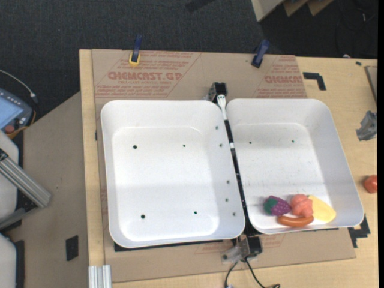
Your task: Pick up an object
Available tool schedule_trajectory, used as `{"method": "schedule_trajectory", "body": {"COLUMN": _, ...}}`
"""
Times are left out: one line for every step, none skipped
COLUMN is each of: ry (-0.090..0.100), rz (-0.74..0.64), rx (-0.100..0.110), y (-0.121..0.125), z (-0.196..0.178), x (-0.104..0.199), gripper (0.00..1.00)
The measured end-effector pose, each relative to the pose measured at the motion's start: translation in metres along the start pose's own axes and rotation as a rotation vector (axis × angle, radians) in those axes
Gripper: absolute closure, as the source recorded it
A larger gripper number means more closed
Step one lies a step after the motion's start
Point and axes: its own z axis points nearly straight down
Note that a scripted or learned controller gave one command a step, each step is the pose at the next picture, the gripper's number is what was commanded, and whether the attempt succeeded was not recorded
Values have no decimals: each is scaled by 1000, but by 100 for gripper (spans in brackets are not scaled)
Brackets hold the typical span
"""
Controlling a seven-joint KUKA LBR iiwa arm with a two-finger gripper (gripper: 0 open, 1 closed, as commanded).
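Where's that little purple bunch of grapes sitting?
The purple grapes lie in the right-hand bin, near its front edge, leftmost of a small cluster, beside a pinkish-orange toy and above an orange sausage-shaped piece.

- Light is bright and even across both bins, slightly washing out the right bin (336,155).
- A soft grey shadow dims the left bin (120,155) in its upper half.
- Focus is a little soft throughout; the floor (60,17) stays dark.
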Motion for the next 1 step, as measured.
{"method": "schedule_trajectory", "body": {"ry": -2, "rz": -1, "rx": -4, "y": 1, "z": -11, "x": 0, "gripper": 100}}
